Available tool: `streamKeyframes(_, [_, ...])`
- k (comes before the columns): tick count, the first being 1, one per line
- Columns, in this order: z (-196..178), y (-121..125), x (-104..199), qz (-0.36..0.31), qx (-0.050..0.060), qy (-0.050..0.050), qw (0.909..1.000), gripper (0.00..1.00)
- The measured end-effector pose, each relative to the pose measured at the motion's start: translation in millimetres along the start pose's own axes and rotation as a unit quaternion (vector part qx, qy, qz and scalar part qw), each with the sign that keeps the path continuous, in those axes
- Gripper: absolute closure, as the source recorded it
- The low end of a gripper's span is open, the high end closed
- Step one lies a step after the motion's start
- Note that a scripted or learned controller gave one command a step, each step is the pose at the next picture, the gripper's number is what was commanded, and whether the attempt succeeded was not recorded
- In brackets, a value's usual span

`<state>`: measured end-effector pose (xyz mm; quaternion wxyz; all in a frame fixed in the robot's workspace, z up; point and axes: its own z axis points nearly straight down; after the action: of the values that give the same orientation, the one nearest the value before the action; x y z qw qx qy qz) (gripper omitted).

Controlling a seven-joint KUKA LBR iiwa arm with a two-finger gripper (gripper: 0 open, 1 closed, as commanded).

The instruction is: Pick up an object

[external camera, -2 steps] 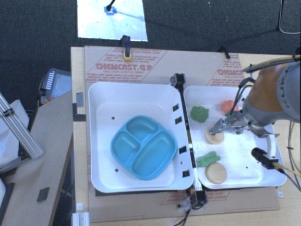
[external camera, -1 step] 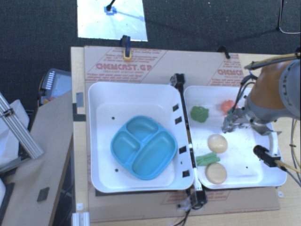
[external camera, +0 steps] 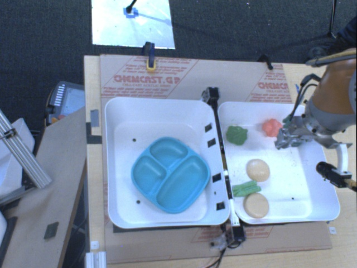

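My gripper (external camera: 281,143) hangs low over the right bin (external camera: 321,208), just right of and below a small pink-red object (external camera: 271,127). A green broccoli-like piece (external camera: 236,134) lies at the bin's upper left. Further down sit a pale round object (external camera: 257,170), a green stick (external camera: 246,188) and a tan round disc (external camera: 256,205). Nothing shows between the fingers.
The left bin (external camera: 120,116) holds a blue divided plate (external camera: 169,173). Black clips (external camera: 213,144) run along the seam between the bins. The arm's orange band (external camera: 334,91) and a black bracket (external camera: 333,175) overhang the right bin's right side.
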<state>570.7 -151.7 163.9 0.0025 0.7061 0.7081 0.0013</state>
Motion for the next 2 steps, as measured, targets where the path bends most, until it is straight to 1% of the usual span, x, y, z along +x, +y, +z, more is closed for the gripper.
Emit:
streamKeyframes(1, [-64, 1, 1, -0.001, 0.000, 0.000, 1.0000, 1.00])
streamKeyframes(2, [-86, 2, 1, -0.001, 0.000, 0.000, 1.0000, 1.00])
